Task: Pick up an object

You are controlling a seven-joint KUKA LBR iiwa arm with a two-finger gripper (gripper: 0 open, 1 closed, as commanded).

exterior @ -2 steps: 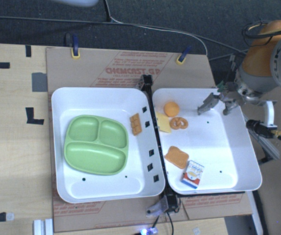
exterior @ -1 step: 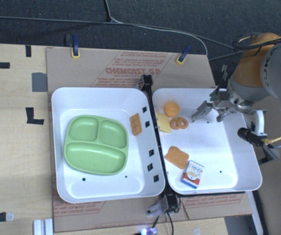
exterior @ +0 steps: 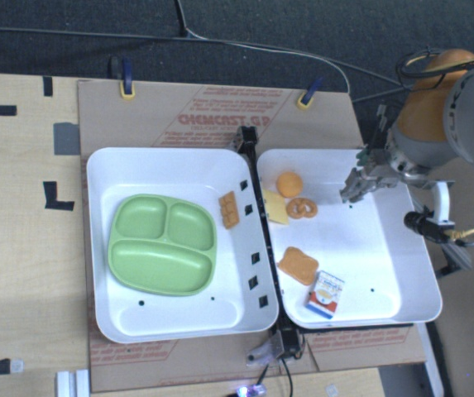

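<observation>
Plainly, an orange ball [exterior: 289, 184] touches a pretzel [exterior: 301, 208].

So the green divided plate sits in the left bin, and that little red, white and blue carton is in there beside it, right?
Not quite. The camera view shows the green divided plate in the left white bin, but the small red, white and blue carton lies in the right white bin, near its front edge, next to a toast-coloured piece of toy bread.

Mounted above the tabletop [exterior: 21, 222], looking down at a slant. Distant enough to frame both white bins [exterior: 104, 246] whole.
</observation>
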